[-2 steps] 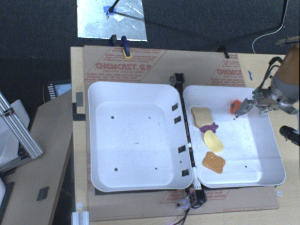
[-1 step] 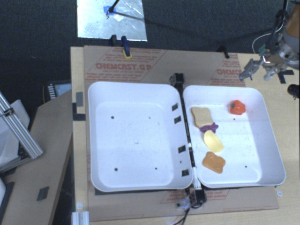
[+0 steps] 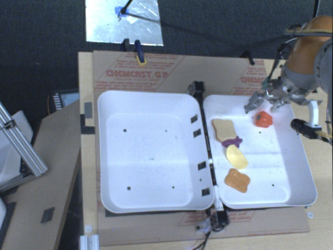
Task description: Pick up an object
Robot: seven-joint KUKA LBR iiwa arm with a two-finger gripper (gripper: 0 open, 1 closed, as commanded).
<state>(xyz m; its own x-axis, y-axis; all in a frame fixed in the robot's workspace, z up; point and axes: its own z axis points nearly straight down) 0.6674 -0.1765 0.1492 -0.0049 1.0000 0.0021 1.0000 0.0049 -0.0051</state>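
Observation:
The right bin (image 3: 276, 160) holds several small things. A red, tomato-like piece (image 3: 263, 120) lies near its far edge. A tan bread-shaped slice (image 3: 225, 129) sits by the bin's left wall, with a purple piece (image 3: 232, 141) touching its near side. Nearer the front lie a yellow piece (image 3: 237, 157) and an orange piece (image 3: 237, 180). My gripper (image 3: 263, 107) hangs over the bin's far right part, just beyond and above the red piece. It is open, with nothing between the fingers.
The left bin (image 3: 151, 155) stands beside the right one, joined by a black hinge strip (image 3: 204, 139). Both rest on a cardboard sheet (image 3: 140, 69). A shiny foil square (image 3: 124, 14) lies beyond the bench.

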